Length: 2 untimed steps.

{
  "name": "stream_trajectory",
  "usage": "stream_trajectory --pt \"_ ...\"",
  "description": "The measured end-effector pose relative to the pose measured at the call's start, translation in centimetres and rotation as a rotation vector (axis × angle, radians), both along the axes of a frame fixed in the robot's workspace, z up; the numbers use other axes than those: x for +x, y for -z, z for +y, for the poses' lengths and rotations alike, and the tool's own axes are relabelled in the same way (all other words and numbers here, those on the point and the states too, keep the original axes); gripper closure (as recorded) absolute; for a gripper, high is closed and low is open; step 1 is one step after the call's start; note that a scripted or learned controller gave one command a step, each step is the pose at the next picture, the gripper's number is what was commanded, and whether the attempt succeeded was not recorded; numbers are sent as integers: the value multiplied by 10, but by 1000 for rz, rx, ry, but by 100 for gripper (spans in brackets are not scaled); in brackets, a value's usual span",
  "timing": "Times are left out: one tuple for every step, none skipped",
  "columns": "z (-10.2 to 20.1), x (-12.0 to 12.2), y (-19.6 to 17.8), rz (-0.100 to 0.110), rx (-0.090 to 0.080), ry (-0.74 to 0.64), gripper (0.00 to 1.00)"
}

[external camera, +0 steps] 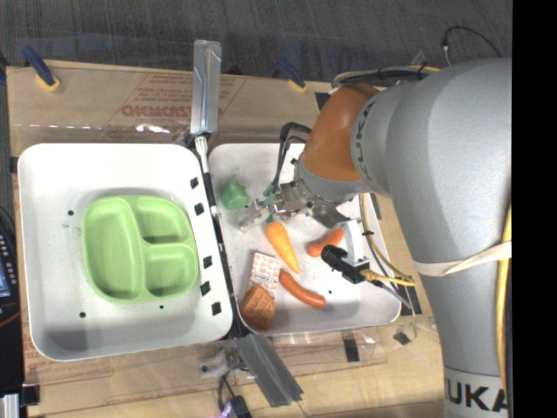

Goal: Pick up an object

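My gripper [264, 205] is down in the right bin [374, 307], near its upper left part. It sits between a green toy [233, 194] on its left and the top of an orange carrot [281, 242] just below it. Nothing is visibly held. Also lying in this bin are a small orange piece [326, 241], a reddish sausage [302, 290], a pink-and-white packet [265, 271] and a brown waffle-like piece [258, 307] at the front edge. The grey arm with its orange band [335, 142] covers the bin's right side.
The left bin [43, 181] holds a green divided plate [139, 246]. A ridge with black clips [209, 233] separates the two bins. A black part on a yellow cable [344, 264] hangs beside the small orange piece.
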<state>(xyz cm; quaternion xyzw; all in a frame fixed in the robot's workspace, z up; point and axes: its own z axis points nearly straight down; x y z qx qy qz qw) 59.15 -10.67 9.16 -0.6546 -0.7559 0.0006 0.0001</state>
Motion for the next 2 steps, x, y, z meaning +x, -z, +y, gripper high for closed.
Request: stream_trajectory --pt "-22 -53 1 4 3 -202 0" --pt "-22 -53 -9 6 3 -205 100"
